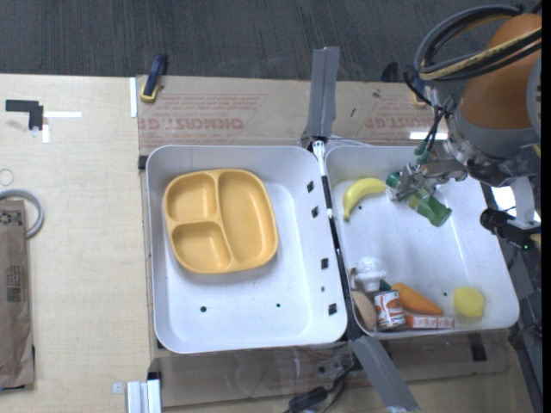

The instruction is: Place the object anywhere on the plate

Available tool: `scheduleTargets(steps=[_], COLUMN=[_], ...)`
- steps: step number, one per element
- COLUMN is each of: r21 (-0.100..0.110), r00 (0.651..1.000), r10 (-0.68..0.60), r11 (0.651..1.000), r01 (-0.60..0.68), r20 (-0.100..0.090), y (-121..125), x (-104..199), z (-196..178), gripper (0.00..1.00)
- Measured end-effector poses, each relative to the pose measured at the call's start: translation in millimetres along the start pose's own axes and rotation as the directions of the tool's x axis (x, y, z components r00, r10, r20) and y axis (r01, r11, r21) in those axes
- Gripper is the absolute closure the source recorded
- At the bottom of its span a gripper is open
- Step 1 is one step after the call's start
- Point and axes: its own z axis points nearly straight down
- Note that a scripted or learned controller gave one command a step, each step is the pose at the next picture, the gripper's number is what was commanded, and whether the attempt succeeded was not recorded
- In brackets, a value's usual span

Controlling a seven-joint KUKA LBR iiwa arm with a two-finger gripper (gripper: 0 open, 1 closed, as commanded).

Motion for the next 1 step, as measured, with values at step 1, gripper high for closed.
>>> scheduleTargets(steps=[1], r21=[0.001], r00=[0.994], r10=[-0.106], r11=[0.994], r01=[0.106], r20=[-0.001], y=[-16.6], x=[64.8], z=[41.8], gripper=[1.0])
